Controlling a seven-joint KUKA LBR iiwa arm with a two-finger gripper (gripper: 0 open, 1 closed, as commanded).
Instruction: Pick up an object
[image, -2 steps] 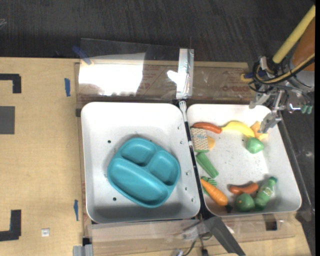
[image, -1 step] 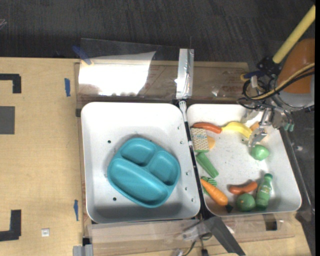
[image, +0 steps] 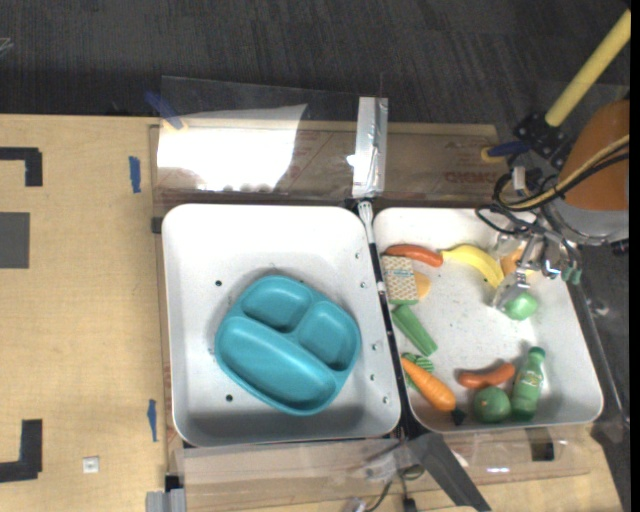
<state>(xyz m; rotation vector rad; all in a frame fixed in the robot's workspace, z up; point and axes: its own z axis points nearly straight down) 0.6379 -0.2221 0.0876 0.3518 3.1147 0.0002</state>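
Observation:
My gripper (image: 519, 290) hangs over the upper right part of the right bin (image: 585, 345). A pale green round object (image: 522, 307) sits right at its tip, and I cannot tell whether it is gripped or just lying below. Just left of the gripper lies a yellow banana (image: 478, 262), with a small orange piece (image: 510, 263) beside it. Elsewhere in this bin are a red sausage (image: 412, 254), a tan waffle (image: 400, 281), a green pod (image: 413, 330), a carrot (image: 430, 385), a second red sausage (image: 486, 376), a green lime (image: 490, 404) and a green bottle (image: 528, 382).
The left bin (image: 190, 250) holds a teal divided plate (image: 290, 342). A metal divider (image: 380, 300) separates the bins. Cables and the arm's orange band (image: 600, 160) crowd the top right corner. Cardboard (image: 70, 300) covers the bench at the left.

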